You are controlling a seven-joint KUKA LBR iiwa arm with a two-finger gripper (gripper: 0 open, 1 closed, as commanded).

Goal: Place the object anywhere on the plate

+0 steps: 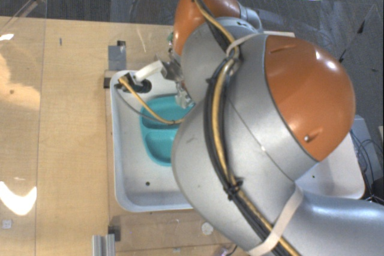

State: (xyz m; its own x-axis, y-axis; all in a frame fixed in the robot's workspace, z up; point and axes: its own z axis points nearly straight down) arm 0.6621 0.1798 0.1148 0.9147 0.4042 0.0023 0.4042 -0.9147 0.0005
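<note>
My own arm [270, 147] lies nearest the camera, its grey bulk and orange cap covering the right and middle of the view and hiding everything beneath. To its left the white bin [123, 189] shows its left wall, its rounded near corner and a strip of bare floor; that strip and the near corner are the open room I can see inside it. Beyond the bin's left rim the wooden bench [60, 129] stretches wide and flat, with a small metal bracket [117, 56] by the bin's far corner. The teal plate [157, 142] sits in the bin, its right part hidden under my arm. My gripper [180, 93] hangs over the plate's far edge; whether it is spread or closed I cannot tell.
</note>
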